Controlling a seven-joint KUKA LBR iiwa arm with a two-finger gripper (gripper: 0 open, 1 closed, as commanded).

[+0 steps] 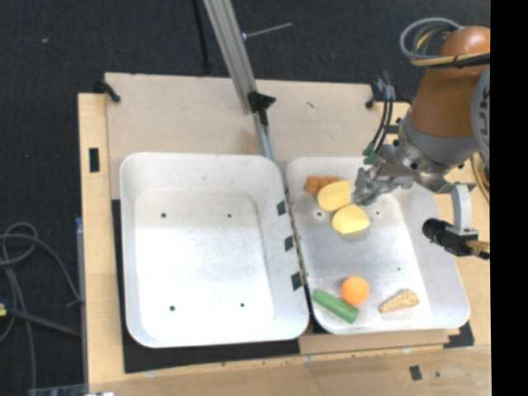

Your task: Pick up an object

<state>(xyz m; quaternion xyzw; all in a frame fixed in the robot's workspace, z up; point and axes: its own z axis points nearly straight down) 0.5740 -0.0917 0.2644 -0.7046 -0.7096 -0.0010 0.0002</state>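
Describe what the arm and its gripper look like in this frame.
The arm is a rounded body with a broad orange band over a grey wrist section. Grey cable loops sit at its top, and thin dark cables run down its left side. The gripper is a small, dark grey metal assembly; finer detail is too blurred to tell.

Lighting: even, diffuse, from overhead; moderately bright on the surface (pixel 190 110), falling to near black on the surrounding floor. Glare: both white bins washed pale, the bin (pixel 206 246) left of the hand (pixel 367 188) brightest. Shadows: soft and short, one narrow dark band lay under that bin's near edge. Focus: generally soft, grainy; the hand showed as a blurred grey mass. Edge distortion: slight.
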